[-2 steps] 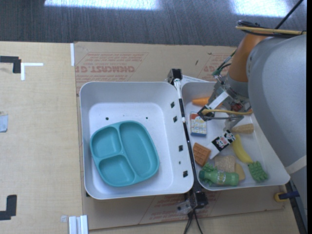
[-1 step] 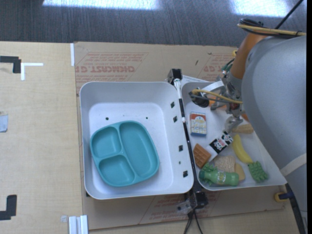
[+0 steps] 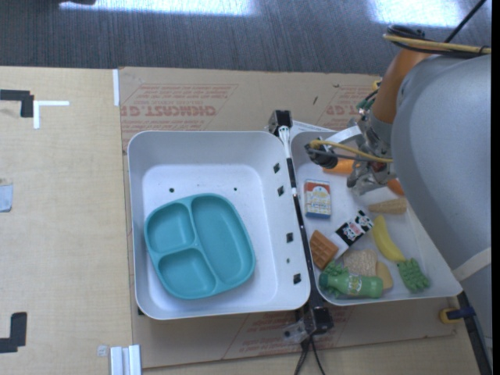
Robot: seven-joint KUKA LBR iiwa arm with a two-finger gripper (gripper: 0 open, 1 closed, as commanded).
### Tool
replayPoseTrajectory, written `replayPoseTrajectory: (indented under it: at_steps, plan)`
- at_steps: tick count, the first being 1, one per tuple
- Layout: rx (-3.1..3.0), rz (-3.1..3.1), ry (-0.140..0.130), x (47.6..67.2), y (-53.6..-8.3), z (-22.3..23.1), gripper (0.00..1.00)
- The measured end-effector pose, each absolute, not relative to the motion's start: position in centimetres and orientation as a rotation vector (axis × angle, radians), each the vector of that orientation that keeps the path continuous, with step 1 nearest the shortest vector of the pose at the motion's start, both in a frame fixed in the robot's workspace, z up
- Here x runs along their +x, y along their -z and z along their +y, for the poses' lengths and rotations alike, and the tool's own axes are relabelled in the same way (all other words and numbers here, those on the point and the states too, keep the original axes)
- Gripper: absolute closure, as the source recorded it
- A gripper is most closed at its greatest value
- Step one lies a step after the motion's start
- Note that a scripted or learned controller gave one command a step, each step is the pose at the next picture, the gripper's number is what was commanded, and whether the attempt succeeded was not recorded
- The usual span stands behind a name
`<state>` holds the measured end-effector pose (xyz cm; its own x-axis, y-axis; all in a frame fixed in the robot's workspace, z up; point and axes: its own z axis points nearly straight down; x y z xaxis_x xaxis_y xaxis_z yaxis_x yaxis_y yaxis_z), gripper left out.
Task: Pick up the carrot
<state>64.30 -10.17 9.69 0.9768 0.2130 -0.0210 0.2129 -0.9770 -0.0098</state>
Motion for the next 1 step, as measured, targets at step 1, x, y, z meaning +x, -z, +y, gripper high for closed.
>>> replayPoseTrajectory:
  at_steps: [1]
  plan:
    - [-3.122, -0.338, -0.007, 60.82, -19.07, -4.90, 1.00]
